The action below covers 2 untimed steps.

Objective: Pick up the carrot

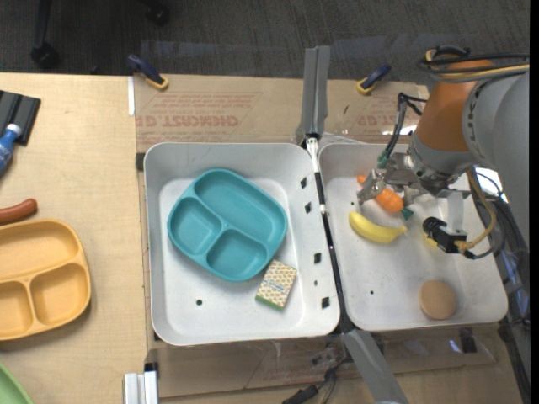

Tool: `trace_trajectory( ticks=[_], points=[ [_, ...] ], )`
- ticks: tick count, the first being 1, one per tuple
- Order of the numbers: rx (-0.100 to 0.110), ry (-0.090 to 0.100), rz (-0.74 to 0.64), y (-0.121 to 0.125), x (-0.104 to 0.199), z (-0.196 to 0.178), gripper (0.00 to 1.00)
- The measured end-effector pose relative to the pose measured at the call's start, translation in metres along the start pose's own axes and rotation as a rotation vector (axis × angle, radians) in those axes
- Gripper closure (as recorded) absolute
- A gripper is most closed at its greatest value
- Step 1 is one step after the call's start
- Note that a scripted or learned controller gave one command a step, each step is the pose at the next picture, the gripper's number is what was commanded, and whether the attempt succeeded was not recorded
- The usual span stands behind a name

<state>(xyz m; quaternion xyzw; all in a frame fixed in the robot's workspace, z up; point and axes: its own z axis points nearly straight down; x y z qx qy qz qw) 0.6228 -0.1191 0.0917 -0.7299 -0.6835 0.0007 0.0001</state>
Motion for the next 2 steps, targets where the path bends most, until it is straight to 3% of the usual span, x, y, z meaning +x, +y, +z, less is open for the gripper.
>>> trace_trajectory(
  ticks=[1,2],
  points=[
    [0.004,-0.001,0.002,-0.001,-0.001,-0.008,1.00],
    [-0.002,0.000,-0.037,0.032,0.064,-0.101,1.00]
  ],
)
